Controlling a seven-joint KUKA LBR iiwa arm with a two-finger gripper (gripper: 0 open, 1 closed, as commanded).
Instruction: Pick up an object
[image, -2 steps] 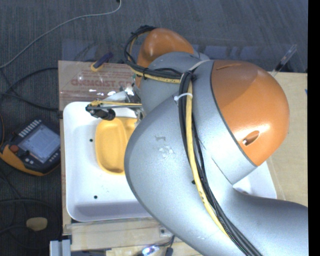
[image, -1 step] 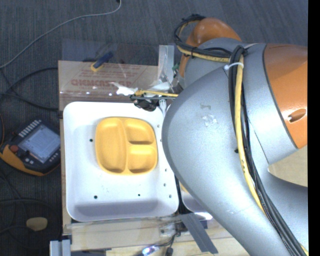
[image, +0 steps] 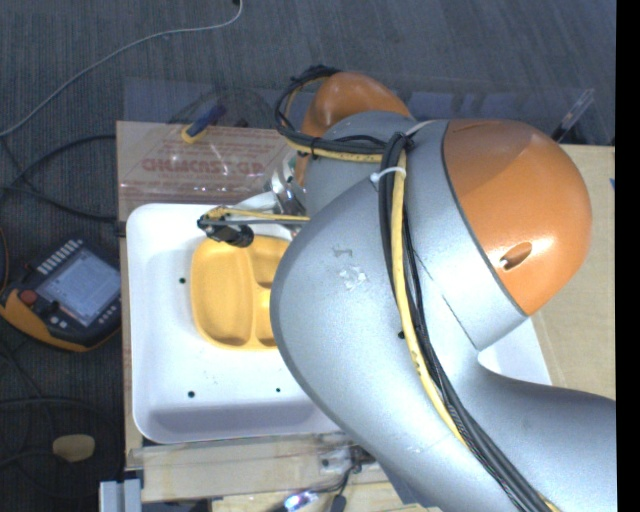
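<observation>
Yellow divided tray (image: 232, 290), the one loose object to be seen, lies flat on the floor of the left white bin (image: 160, 330), towards its back half, with its right part hidden under the robot. The gripper (image: 287, 192) shows as a bit of bright metal just beyond the tray's far rim, tucked beneath the arm; whether it is open or closed cannot be told, and nothing can be seen in its hold. Two shallow compartments of the tray are visible, parted by a raised ridge. It looks like moulded plastic, so probably light, stiff and smooth, not fragile but likely to slip. It seems too broad to span, so the outer rim or the ridge between the compartments is the likeliest place for a two-finger pinch. The grey arm (image: 400, 330) with its orange band (image: 520, 220) covers most of the scene to the right, and a white corner of the second bin (image: 512, 362) shows beneath it. Counted: one yellow tray, two white bins, one arm. Behind the left bin lies one clear plastic sheet with red lettering (image: 195, 165). On the dark floor at left sit one handheld control pendant (image: 65, 295) and one small tan lump (image: 75, 447).
</observation>
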